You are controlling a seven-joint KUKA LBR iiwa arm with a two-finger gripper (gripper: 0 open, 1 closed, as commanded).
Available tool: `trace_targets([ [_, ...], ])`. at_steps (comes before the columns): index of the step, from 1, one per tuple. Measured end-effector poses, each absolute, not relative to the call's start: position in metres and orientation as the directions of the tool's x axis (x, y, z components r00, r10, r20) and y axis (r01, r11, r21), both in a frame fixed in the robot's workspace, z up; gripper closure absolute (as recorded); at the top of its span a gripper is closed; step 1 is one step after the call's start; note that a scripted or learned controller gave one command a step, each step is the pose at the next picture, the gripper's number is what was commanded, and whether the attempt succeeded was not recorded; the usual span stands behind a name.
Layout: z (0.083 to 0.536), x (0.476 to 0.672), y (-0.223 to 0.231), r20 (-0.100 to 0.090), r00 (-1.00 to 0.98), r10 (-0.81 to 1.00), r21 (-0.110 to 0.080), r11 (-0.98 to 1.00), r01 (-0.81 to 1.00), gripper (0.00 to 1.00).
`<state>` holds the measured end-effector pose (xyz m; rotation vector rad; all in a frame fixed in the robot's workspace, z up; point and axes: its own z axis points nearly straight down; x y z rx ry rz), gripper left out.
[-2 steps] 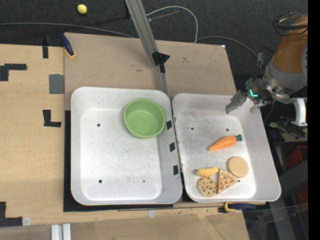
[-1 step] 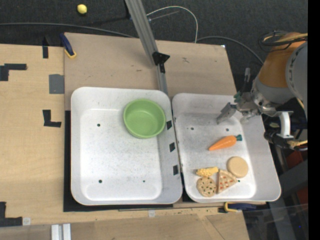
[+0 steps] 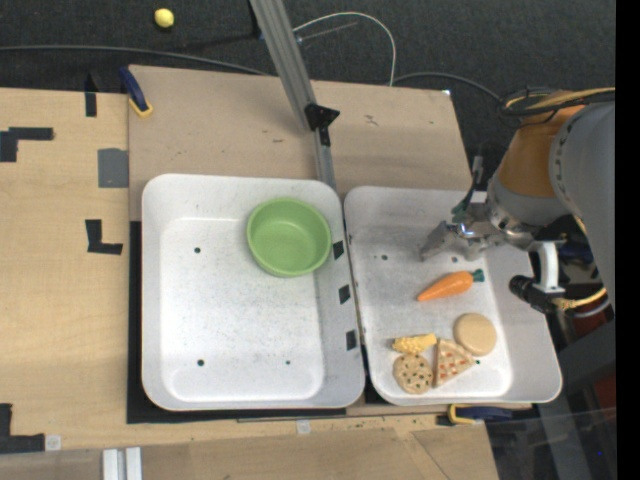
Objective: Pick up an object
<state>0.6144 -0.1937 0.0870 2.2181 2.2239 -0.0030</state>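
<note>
My gripper (image 3: 452,252) hangs over the right bin (image 3: 400,218), its fingers spread open with nothing between them. Just below it lies an orange toy carrot (image 3: 445,286) with a green stem end pointing right. At the bin's near end sit a round tan bun (image 3: 476,333), a yellow corn piece (image 3: 413,344), a speckled cookie (image 3: 411,373) and a pizza slice (image 3: 451,361), close together. A green bowl (image 3: 289,236) stands upright in the left bin (image 3: 180,298), near its far right corner.
A slanted metal pole (image 3: 290,58) crosses the bench down to the gap between the bins. The grey and orange arm (image 3: 560,168) fills the right side. Cables lie on the dark floor beyond the bench.
</note>
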Motion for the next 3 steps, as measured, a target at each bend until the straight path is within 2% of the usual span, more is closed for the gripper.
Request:
trace_targets([
  [1,0.098,0.614,-0.193,-0.001,-0.003,1.000,-0.003,0.003,1.000,1.00],
  [3,0.184,0.617,-0.197,-0.001,-0.001,1.000,0.003,0.001,1.000,1.00],
])
